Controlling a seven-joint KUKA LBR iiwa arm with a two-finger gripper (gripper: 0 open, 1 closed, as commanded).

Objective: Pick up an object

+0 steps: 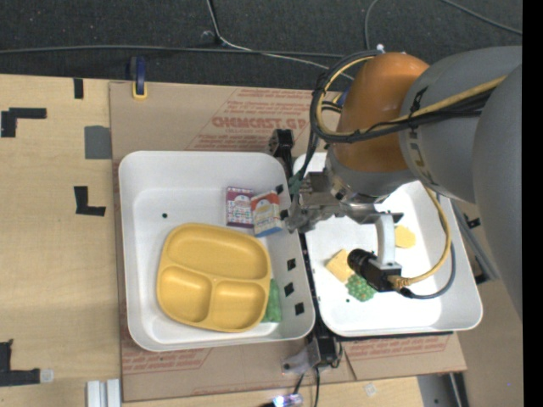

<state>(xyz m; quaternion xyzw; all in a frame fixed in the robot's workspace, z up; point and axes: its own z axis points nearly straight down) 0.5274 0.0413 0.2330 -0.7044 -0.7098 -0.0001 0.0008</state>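
My gripper [294,213] hangs over the wall between the two bins, right beside a small white and red carton [266,214] in the left bin. Whether it touches the carton is unclear. A purple and white box [238,207] lies just left of that carton. A large yellow divided plate [212,276] fills the front of the left bin, with a green item [273,303] wedged at its right edge. In the right bin lie a yellow wedge [338,266], a green bumpy piece [360,289] and a small yellow disc [405,237].
The arm's orange band [377,108] and grey body cover the back of the right bin [441,316]. A black fitting with a yellow cable [377,270] hangs over that bin. The left bin [136,227] sits on cardboard, with black cables at the back.
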